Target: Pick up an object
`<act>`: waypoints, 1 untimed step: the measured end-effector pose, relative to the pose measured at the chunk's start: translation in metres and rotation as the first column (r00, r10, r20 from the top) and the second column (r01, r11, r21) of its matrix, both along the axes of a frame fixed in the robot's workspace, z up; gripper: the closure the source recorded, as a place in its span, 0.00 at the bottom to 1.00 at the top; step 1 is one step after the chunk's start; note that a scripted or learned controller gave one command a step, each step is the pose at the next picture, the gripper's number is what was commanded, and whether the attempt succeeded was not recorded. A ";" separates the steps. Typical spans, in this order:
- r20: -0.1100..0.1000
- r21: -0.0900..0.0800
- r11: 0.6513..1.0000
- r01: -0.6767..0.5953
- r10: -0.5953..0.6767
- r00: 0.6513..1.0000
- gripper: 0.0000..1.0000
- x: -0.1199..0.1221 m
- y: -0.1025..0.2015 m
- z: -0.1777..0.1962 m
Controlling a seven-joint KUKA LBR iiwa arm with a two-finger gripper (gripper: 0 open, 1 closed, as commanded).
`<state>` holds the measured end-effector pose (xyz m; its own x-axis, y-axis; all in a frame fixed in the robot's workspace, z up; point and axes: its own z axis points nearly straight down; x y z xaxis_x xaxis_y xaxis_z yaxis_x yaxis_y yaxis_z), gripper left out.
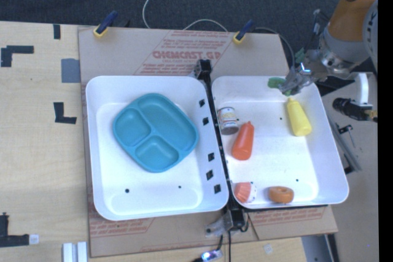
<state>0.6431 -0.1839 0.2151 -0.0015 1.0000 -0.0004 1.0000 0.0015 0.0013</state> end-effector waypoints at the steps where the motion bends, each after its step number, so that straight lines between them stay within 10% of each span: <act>1: -0.004 0.001 1.000 -0.003 0.003 1.000 1.00 -0.003 0.051 -0.010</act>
<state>0.6403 -0.1328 0.2055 -0.0047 1.0000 0.0004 1.0000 0.0047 -0.0023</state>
